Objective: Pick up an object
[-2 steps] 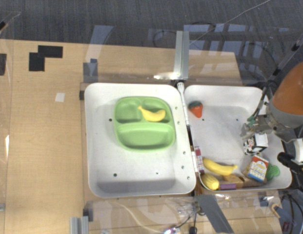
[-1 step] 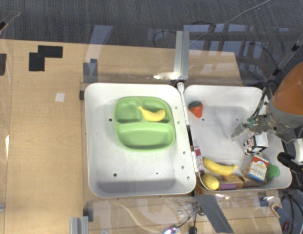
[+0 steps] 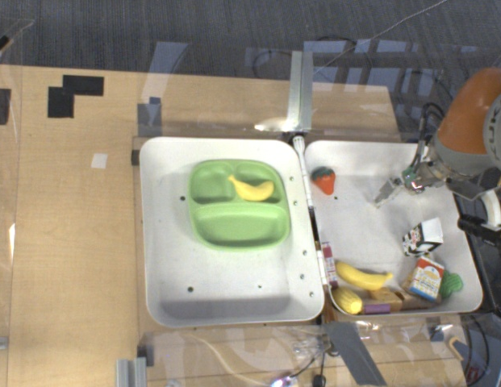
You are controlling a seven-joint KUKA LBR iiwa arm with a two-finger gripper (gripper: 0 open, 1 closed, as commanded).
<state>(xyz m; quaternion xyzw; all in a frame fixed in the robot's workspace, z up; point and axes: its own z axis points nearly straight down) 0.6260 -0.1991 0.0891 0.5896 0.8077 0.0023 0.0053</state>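
Lighting even and bright, diffuse, from overhead. Both white bins [image 3: 226,297] read near-white with mild washout; soft shadow along the left bin's lower wall at 6 o'clock. Specular glare on the metal divider post [image 3: 301,95] at 12 o'clock. Faint reflections cross the bench [image 3: 64,216] at 9 o'clock. Overall focus soft; small items grainy.

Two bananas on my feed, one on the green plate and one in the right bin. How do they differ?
The banana on the green plate lies alone in an upper compartment of the plate in the left bin; the banana in the right bin lies on the bin floor, crowded by other items near the front edge. The plate banana looks smaller. Both are yellow and curved.
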